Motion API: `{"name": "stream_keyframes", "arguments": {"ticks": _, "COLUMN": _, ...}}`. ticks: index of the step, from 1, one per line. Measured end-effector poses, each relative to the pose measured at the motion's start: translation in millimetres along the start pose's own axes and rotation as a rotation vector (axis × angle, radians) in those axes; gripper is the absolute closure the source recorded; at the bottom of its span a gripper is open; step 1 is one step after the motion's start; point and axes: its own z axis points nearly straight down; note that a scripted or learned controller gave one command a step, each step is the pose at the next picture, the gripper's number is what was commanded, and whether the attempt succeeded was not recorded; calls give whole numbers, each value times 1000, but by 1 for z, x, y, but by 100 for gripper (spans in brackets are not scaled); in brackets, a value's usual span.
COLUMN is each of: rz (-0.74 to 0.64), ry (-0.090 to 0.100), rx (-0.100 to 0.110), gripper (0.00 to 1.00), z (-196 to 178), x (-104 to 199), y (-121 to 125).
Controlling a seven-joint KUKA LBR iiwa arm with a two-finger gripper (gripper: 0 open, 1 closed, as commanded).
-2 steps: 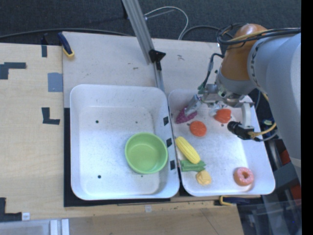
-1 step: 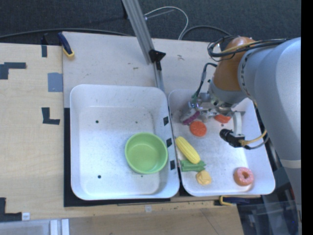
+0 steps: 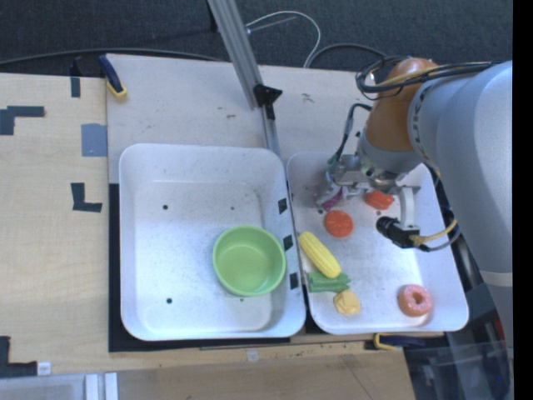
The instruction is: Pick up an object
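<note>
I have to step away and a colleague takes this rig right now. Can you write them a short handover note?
Gripper: low over the far part of the right bin, just above the red tomato-like piece; nothing visibly held.
Right bin also holds: corn cob, small yellow piece, pink donut, a red piece partly hidden by the wrist.
Left bin: green bowl.
Done: arm is positioned over the objects.
Left: grasp one object and lift it clear.
</note>
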Motion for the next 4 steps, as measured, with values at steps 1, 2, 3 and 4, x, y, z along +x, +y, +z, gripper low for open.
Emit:
{"name": "stream_keyframes", "arguments": {"ticks": 1, "rz": 2, "ry": 0, "rx": -5, "gripper": 100, "z": -63, "x": -1, "y": -1}}
{"name": "stream_keyframes", "arguments": {"ticks": 2, "rz": 2, "ry": 1, "rx": -4, "gripper": 100, "z": -107, "x": 0, "y": 5}}
{"name": "stream_keyframes", "arguments": {"ticks": 3, "rz": 1, "ry": 0, "rx": -6, "gripper": 100, "z": -170, "x": 4, "y": 8}}
{"name": "stream_keyframes", "arguments": {"ticks": 4, "rz": 3, "ry": 0, "rx": 1, "gripper": 100, "z": -169, "x": 4, "y": 8}}
